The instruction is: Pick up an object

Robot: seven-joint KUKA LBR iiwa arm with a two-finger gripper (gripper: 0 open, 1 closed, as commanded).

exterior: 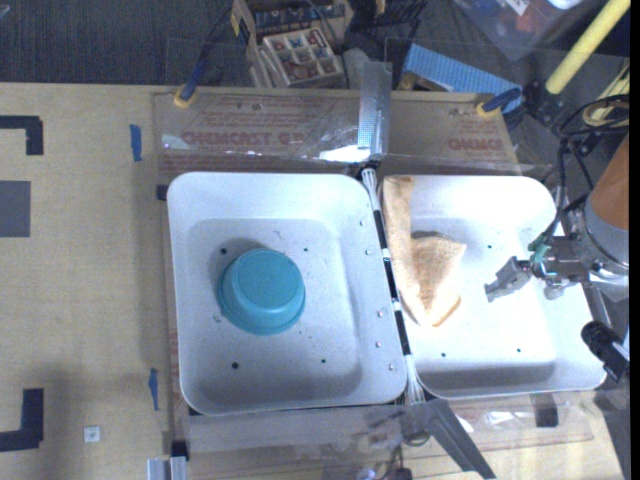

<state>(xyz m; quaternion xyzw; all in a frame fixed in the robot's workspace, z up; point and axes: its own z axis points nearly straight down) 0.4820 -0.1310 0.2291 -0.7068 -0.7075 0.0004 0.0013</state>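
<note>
A teal-blue bowl lies upside down in the middle of the left bin. A tan-orange cloth is draped along the left wall of the right bin and spreads onto its floor. My gripper hangs over the right part of the right bin, reaching in from the right. It is a short way to the right of the cloth and apart from it. Nothing shows in its grasp.
The two white bins share a raised divider in the middle. Cardboard lies behind the bins, with boxes and clutter further back. The wooden bench extends to the left. Cables hang near the arm on the right.
</note>
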